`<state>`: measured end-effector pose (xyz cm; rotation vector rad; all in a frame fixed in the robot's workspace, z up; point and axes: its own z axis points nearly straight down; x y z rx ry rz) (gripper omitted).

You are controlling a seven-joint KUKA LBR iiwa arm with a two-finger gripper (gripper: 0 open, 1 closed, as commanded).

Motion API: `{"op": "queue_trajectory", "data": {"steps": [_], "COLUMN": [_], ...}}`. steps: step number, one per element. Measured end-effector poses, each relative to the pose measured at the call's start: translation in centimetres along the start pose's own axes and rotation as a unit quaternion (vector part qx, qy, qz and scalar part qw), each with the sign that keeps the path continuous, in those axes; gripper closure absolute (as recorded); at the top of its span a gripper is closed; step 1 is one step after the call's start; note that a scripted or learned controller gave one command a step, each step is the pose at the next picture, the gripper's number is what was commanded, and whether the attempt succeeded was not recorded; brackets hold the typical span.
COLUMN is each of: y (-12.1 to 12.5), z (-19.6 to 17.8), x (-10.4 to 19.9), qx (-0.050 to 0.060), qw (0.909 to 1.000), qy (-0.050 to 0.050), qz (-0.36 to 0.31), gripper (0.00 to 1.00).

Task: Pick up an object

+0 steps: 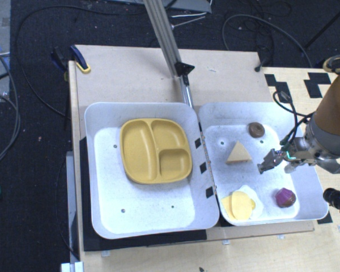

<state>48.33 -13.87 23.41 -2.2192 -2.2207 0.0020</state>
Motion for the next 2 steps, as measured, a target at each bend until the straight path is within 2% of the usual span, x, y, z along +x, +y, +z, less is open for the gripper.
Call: {"op": "queue_trajectory", "data": {"steps": [1,2], "y": [0.0,-0.2], "z": [-0.1,6.3], "x": [0.0,0.5], "qx": [-0.001,0.002], "qw": [1.0,1.0], "qy": [0.0,0.001], "qz": [0.0,0.001], "gripper": [0.0,0.0]}}
